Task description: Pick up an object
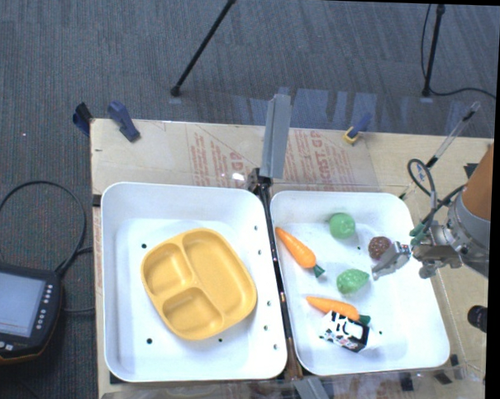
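From my remote station I look down on the bench at a slant. At the far left, on the carpet, a teach pendant lies with its dark cable looping above it. On the bench, the left bin holds a yellow divided plate with three compartments, set a little left of the bin's centre and turned at an angle.

A grey upright post stands behind the seam where the two bins meet.

The right bin carries the loose objects. Nearest the seam lies a large orange carrot, its green tip pointing toward the bin's middle. Further right and toward the back sits a round green vegetable. Below it a second green piece rests near the middle. In front of that lies a smaller carrot, touching or just above a black and white packet. A small brown ball sits right of the round green vegetable.

The gripper reaches in from the right, low over the bin, just beside the brown ball and the second green piece. I see nothing between its fingers, and I cannot tell how wide they stand.
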Controlling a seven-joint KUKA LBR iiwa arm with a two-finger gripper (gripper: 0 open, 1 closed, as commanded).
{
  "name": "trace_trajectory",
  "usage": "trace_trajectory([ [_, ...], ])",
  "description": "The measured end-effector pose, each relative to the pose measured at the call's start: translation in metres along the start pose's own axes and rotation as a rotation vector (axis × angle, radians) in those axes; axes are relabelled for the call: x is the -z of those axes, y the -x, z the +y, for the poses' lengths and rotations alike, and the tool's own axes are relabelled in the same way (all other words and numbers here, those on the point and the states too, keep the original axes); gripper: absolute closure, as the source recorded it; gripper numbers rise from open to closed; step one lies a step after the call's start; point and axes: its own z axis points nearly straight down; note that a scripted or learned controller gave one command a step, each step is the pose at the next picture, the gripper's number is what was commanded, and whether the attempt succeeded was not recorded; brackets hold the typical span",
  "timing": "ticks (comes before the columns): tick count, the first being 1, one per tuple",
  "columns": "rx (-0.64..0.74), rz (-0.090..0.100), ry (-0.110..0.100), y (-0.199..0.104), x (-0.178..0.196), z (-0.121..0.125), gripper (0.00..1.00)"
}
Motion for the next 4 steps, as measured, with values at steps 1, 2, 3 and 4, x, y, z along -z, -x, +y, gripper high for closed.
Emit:
trace_trajectory([
  [1,0.083,0.003,-0.01,-0.047,-0.148,0.017,0.0],
  [2,0.144,0.002,-0.003,-0.06,-0.177,-0.025,0.0],
  [3,0.138,0.003,-0.005,-0.058,-0.171,-0.024,1.0],
  [4,0.062,-0.003,0.011,-0.075,-0.07,0.074,1.0],
])
